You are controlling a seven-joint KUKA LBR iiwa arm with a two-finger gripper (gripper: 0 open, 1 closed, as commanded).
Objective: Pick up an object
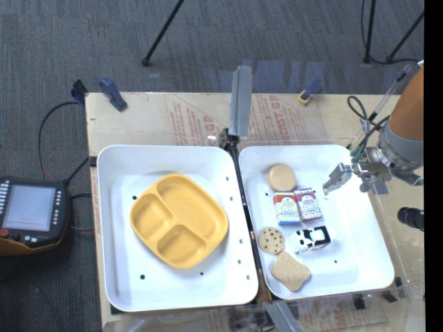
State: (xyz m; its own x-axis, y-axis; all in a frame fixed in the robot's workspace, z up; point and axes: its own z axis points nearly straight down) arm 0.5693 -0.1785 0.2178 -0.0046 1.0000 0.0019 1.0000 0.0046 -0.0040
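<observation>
Objects for picking lie in the right bin (360, 268): a round tan biscuit (282, 177), two small cartons (296, 207) side by side, a speckled cookie (270, 240), a black-and-white toy (313, 238) and a pale bread slice (291, 270). None is lifted yet, so the whole pick remains. The gripper (340, 177) hovers over the bin's upper right, nothing between its fingers, which look parted. A glossy yellow compartment tray (179, 219) sits in the left bin (114, 185).
</observation>
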